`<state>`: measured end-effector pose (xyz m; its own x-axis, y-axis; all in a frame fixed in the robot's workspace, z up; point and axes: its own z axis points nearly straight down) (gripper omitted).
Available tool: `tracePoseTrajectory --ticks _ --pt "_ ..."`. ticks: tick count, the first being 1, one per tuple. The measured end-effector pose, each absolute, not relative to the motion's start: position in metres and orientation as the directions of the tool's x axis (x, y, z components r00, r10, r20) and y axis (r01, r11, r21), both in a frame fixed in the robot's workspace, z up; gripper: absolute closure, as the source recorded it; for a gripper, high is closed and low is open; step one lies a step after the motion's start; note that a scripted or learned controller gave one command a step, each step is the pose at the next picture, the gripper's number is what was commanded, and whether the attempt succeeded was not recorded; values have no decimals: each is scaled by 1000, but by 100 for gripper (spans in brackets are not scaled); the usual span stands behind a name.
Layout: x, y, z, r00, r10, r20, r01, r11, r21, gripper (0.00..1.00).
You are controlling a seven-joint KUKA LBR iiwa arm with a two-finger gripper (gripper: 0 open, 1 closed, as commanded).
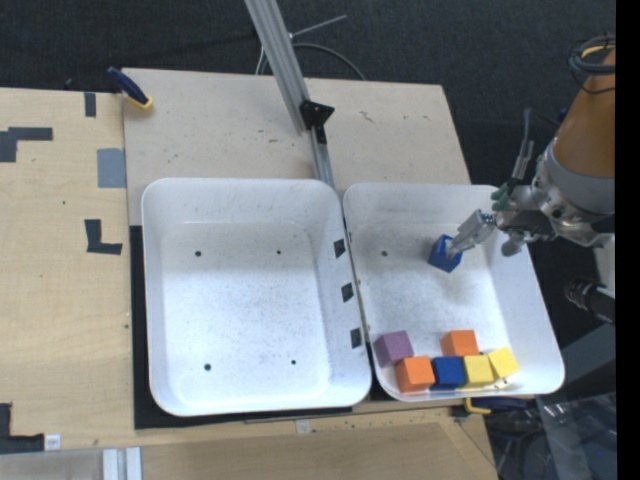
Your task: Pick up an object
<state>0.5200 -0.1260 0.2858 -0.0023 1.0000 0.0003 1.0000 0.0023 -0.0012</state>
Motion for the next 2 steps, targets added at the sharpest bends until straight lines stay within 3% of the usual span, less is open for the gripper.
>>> tracePoseTrajectory --ticks 1,2 --pt "590 -164 135 -1 1000 0 1000 1 -8 0" --pt "591 -164 140 -2 1000 -1 1000 2 -2 0"
